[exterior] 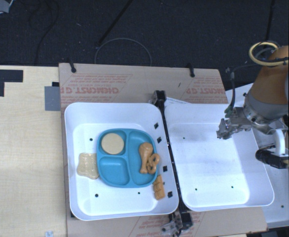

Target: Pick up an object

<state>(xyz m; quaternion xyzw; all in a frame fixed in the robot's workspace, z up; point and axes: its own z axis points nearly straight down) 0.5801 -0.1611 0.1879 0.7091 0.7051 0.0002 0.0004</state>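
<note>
While the arm [268, 90] reaches in from the right, you see its gripper [225, 131] over the right bin [263, 196], near that bin's upper-right corner; jaw state: can't tell, too small & dark. Nothing visible between its tips.

Candidate objs are all in the left bin [80, 206]. Blue divided tray [116, 174] sits approx. centre of that bin. Round tan disc [112, 143] lies in the tray's upper-left compartment; twisted tan pretzel-like piece [149, 158] in its right compartment. Pale flat slice [88, 165] lies on the bin floor, touching the tray's left edge. Small brown chunk [158, 187] lies just off the tray's lower-right corner, near the bin's right wall.

Both bins rest on a cardboard sheet [134, 85] w/ red print.
</note>
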